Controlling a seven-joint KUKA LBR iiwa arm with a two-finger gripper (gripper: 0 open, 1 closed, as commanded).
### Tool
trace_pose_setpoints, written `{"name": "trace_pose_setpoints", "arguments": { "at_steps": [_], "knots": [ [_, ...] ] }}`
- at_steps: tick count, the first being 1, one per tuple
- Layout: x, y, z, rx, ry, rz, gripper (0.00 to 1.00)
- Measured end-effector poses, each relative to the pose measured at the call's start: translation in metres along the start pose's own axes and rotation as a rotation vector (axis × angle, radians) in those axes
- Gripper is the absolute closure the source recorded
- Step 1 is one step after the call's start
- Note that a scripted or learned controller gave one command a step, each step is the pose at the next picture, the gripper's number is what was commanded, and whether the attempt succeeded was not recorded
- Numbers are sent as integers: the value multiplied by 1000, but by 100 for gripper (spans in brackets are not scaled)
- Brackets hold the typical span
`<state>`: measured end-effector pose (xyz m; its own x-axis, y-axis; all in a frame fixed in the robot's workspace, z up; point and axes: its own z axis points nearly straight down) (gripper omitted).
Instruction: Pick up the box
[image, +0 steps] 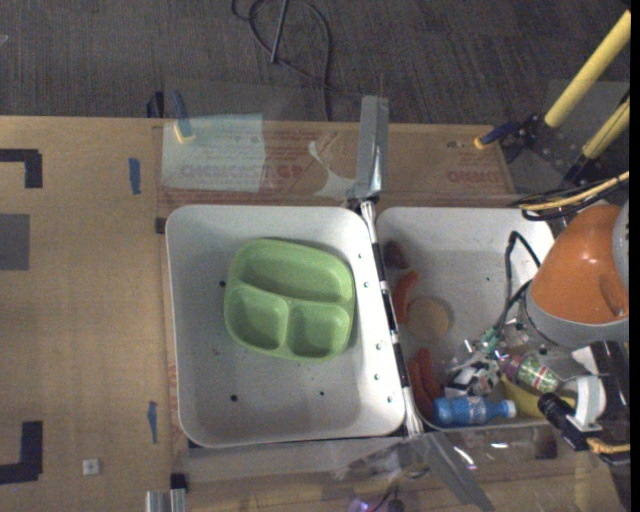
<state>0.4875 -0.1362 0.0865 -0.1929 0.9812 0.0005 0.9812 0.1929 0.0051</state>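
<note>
A lime-green divided tray (291, 298) is set in the white left bin (200, 400), which is dotted with small dark holes. In the white right bin (460, 235), a blue bottle with a yellow end (472, 410), red items (405, 295), a tan disc (429, 316) and a bottle with a green-and-red label (530, 374) are seen. The tan surface (80, 330) is marked with black corner shapes and blue tape strips, and the arm (585, 275) is coloured orange over grey.

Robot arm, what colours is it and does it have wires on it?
The robot arm has a big rounded orange band, glossy like plastic, above a grey ring. Thin black cables loop beside it, and darker black parts sit lower down.
</note>
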Motion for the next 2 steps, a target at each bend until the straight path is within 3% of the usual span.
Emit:
{"name": "trace_pose_setpoints", "arguments": {
  "at_steps": [1,2],
  "knots": [
    [-1,1,-11,-4,-2,2,100],
    [116,18,-135,5,0,138,100]
  ]
}}
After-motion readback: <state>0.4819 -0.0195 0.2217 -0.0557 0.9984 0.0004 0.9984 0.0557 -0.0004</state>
